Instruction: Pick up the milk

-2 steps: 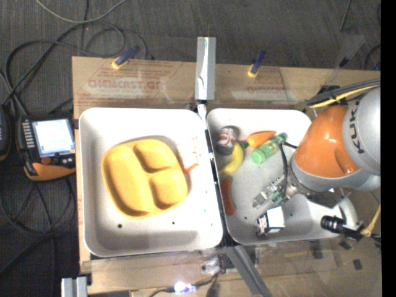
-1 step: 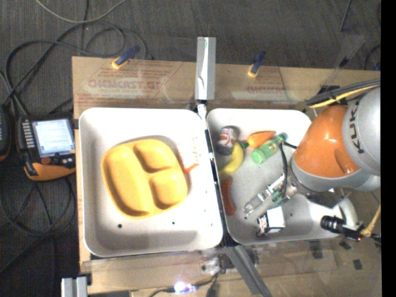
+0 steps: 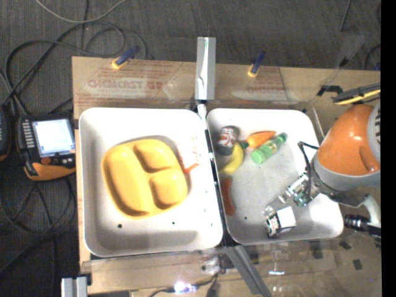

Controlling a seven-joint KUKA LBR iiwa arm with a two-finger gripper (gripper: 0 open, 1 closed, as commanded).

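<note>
The gripper (image 3: pixel 278 218) sits at five o'clock in the right bin (image 3: pixel 322 228). Whether its pincer is spread, I cannot tell. No label reads clearly.

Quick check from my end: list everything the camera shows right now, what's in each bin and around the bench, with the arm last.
Left bin: 1, white, left half of bench.
Divided plate: 1, yellow, in left bin.
Right bin: 1, white, right half of bench.
Bottle: 1, green, upper right bin.
Carrot: 1, orange, beside bottle.
Banana: 1, yellow, upper left of right bin.
Small can: 1, grey and red, above banana.
Sausage-like piece: 1, red-brown, right bin's left edge.
Milk: 1, small white carton, lower right bin.
Handheld screen: 1, black, floor left of bench.
Arm: 1, grey and orange, right.
Pincer: 1, just above the milk.
</note>
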